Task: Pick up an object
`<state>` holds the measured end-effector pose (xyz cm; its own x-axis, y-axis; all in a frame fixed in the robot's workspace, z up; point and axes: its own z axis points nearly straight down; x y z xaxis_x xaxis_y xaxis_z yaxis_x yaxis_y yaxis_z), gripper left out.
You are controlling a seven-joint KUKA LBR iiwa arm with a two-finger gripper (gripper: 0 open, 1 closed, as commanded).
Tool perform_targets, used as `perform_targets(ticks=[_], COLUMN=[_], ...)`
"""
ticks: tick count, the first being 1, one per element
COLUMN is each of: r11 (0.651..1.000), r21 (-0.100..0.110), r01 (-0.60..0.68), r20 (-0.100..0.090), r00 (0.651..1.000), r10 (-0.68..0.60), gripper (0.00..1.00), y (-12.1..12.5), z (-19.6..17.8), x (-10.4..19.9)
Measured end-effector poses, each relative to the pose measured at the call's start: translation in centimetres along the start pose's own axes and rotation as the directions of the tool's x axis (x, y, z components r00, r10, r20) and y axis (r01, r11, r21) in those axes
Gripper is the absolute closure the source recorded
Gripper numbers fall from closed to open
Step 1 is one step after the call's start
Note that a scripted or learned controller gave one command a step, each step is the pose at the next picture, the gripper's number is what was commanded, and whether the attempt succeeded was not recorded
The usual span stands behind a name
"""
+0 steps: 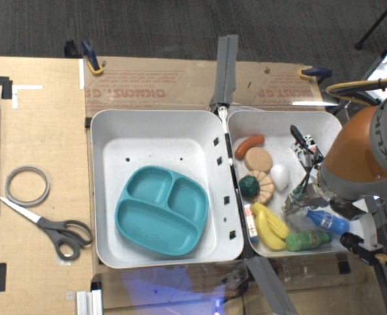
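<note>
1. At the far left of the worktop (42, 77) a roll of tape (27, 185) lies flat, with a brown paper item at the edge beyond it.
2. Just below the tape, grey-handled scissors (52, 227) lie closed, blades pointing up-left.
3. The left bin (108, 126) holds a teal divided plate (161, 209) with three sections, set toward the bin's lower middle.
4. Behind both bins a sheet of printed cardboard (154, 84) covers the worktop, with clamps at its corners.
5. The right bin (275, 117) holds the graspable toys: a sausage (250, 144) at the upper left, a tan bun (258, 160) below it, a white egg (280, 176) beside that, and a dark green ball-shaped item (249, 186) touching a scalloped tan piece.
6. Lower in this bin lie a yellow corn cob (271, 226), a green pickle-like item (307, 241) and a blue bottle (327, 221), close together.
7. The hand (301, 199) sits low in the right bin, just above the corn and beside the blue bottle; whether it is open or closed cannot be told, and nothing is clearly between its parts.
8. The arm's orange band (357, 151) covers the bin's right side.
</note>
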<state>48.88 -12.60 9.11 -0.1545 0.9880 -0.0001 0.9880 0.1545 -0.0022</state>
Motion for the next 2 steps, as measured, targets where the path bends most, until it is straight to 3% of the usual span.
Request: perform_targets(ticks=[1,2], r11=[1.0,0.981], r21=[-0.001,0.001], r01=[-0.003,-0.196], r20=[0.003,0.001], r00=[1.0,0.981], r10=[0.003,0.196], gripper=[0.0,0.0], y=[0.0,4.1], z=[-0.1,0.0], x=[-0.2,1.1])
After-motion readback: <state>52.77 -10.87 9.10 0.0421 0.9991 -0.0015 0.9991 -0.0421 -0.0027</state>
